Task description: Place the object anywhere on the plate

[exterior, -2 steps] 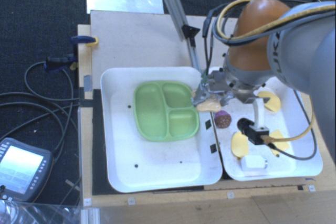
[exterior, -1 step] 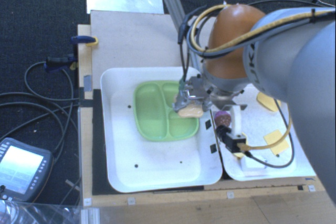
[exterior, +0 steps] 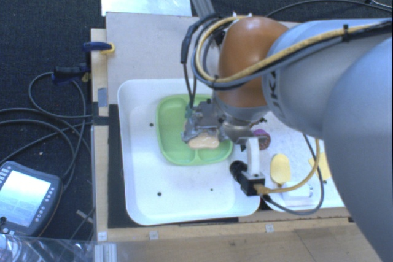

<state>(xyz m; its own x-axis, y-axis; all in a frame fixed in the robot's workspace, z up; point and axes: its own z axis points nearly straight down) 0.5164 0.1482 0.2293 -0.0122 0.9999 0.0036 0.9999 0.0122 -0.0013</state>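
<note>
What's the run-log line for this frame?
phase: over plate | pincer: above green plate in left bin | tan object: at pincer tip, on or just above plate, grip unclear | right bin: yellow item

Green plate [exterior: 175,132]: smooth plastic, slight sheen. White bin [exterior: 138,156]: smooth, matt plastic. Bench board [exterior: 144,46]: pale, matt, fibreboard-like. Arm shell [exterior: 344,89]: grey, satin finish; orange band [exterior: 245,58]: glossy. Gripper [exterior: 198,127]: bare dull metal. Floor [exterior: 49,3]: dark, rough carpet-like weave. Cables [exterior: 55,126]: black, rubbery.

no readable text, labels or numbers
</note>
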